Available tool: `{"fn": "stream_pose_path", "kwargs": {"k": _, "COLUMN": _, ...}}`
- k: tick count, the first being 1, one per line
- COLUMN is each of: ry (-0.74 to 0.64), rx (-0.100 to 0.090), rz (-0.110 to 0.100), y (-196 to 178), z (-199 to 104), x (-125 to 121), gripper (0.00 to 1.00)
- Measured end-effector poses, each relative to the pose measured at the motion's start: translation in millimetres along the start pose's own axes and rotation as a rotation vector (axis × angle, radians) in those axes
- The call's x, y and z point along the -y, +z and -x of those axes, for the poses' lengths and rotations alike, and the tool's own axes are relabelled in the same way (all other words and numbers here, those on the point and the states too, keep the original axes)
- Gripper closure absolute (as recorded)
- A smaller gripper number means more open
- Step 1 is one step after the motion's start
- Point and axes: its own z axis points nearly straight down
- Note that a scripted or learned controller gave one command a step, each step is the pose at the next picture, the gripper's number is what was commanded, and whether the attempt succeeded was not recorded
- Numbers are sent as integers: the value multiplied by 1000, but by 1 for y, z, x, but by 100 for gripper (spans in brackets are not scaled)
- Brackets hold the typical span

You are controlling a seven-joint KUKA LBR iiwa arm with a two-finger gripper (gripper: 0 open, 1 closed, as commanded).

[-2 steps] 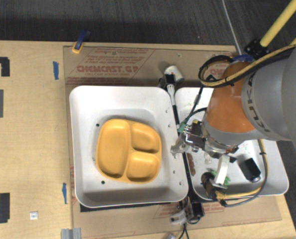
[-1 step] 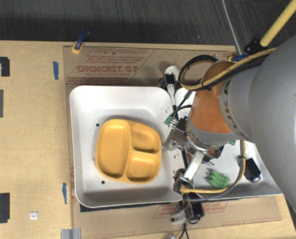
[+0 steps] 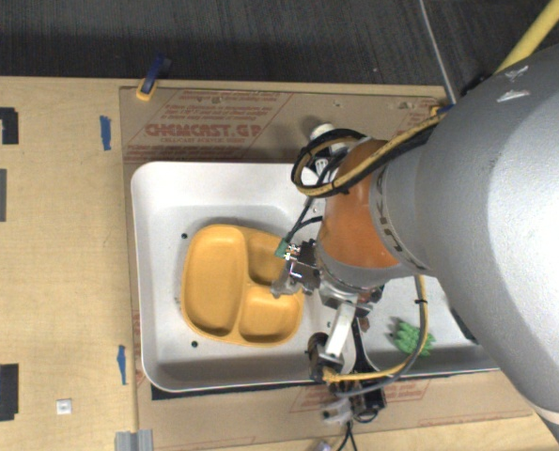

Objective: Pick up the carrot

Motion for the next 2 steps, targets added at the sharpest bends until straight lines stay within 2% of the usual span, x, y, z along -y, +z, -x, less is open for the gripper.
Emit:
{"fn": "stream_pose_path", "kwargs": {"k": 1, "ry": -78, "rx": 4, "rz": -10, "y": 1, "z": 1, "x": 1, "gripper": 0}}
{"fn": "stream_pose_path", "kwargs": {"k": 2, "ry": -62, "rx": 26, "rz": -14, "y": -7, "z": 14, "x": -1, "gripper": 100}}
